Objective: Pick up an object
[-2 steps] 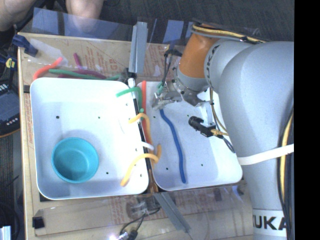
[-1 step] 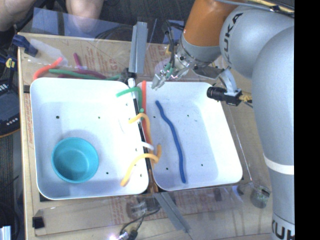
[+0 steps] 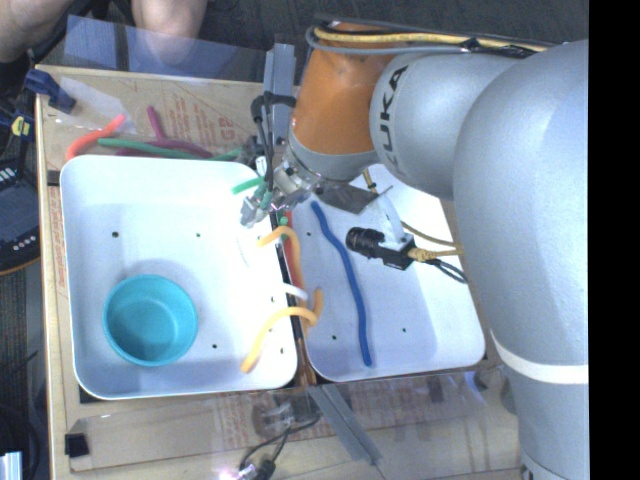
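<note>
My gripper [image 3: 260, 204] hangs over the upper right corner of the left bin [image 3: 90, 218], close to the divider between the bins. A short green piece [image 3: 244, 185] sticks out to the left right at the gripper; whether it is gripped cannot be made out. Just below the gripper lies a small orange strip [image 3: 279, 236]. A yellow curved strip [image 3: 272, 328] rests across the left bin's right rim. A round blue bowl [image 3: 150, 318] sits in the left bin's lower left. A long blue strip [image 3: 350, 283] lies in the right bin [image 3: 440, 338].
The grey arm with its orange band [image 3: 335, 98] covers the right bin's upper part, and a black cable plug [image 3: 375, 242] hangs over it. Green, red and purple strips [image 3: 150, 144] lie on the bench behind the left bin.
</note>
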Robot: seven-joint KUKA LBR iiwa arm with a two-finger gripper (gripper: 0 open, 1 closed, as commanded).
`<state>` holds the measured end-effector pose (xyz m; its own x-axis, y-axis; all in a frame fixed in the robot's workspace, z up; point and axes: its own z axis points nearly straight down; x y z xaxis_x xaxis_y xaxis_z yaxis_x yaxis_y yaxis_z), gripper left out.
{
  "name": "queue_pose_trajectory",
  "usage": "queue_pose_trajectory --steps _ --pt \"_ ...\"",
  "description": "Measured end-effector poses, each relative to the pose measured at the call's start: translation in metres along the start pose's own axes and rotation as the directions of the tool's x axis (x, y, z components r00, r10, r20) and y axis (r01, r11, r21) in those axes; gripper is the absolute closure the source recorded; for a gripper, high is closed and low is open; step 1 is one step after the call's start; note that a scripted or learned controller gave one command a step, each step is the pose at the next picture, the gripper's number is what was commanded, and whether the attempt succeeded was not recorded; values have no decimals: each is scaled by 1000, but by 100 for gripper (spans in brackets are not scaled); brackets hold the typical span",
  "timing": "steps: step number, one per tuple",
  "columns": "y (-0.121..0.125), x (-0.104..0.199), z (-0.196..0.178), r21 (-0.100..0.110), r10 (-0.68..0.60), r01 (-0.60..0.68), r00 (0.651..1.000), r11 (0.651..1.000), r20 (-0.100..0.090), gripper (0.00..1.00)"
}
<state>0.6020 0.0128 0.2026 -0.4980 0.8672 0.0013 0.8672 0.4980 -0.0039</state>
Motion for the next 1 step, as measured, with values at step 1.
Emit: queue_pose_trajectory --steps 1 --pt "13 -88 -14 -3 -247 247 969 969 4 100"
